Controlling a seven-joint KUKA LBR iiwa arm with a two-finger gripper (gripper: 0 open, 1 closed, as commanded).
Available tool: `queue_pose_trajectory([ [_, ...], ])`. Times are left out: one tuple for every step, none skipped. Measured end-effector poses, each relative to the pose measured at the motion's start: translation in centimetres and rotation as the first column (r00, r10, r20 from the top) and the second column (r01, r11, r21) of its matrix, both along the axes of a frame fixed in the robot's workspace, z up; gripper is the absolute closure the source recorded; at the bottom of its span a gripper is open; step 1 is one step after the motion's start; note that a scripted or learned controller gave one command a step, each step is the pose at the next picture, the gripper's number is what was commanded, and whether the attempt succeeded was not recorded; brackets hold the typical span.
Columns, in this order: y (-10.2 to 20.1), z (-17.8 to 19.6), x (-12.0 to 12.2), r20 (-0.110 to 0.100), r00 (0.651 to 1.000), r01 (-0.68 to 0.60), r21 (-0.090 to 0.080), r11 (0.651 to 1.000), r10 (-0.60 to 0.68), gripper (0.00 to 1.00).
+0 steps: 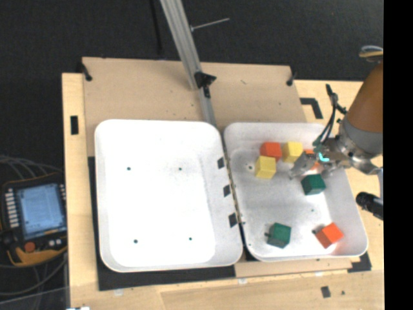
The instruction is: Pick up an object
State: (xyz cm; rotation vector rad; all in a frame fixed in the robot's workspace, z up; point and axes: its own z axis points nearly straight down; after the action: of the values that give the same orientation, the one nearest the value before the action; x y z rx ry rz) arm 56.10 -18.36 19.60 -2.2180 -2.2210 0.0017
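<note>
At the far left, off the tabletop (74, 192) edge, a handheld control pendant (35, 212) with a lit screen sits beside some cables. The left bin (110, 237) is a shallow white tray with rounded corners; its floor shows a few small dark dots. A slanted metal pole (184, 37) rises from behind the gap between the two trays, running toward the top of the scene. The right bin (255, 244) lies just beside the left one, their inner rims almost touching, and it holds all the blocks. Toward its far side, a yellow block (265, 167) lies left of centre, with an orange block (271, 150) just beyond it and a smaller yellow block (294, 150) beside that one on the right. Near the bin's near edge sits a dark green block (279, 234), and further right, close to the near right corner, an orange-red block (329, 234). Another green block (313, 185) lies in the right half of the bin, just on the near side of the pincer (317, 160). The pincer hangs low over the far right part of this bin, its grey fingers appearing spread apart, with nothing visibly held between them; something reddish shows by its tip, too hidden to identify. The arm (368, 112) enters from the right.
</note>
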Motion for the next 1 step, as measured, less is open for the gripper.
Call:
queue_pose_trajectory([
  [0.00,0.21,0.10,0.004,1.000,0.000,-0.001,1.000,0.000,0.00],
])
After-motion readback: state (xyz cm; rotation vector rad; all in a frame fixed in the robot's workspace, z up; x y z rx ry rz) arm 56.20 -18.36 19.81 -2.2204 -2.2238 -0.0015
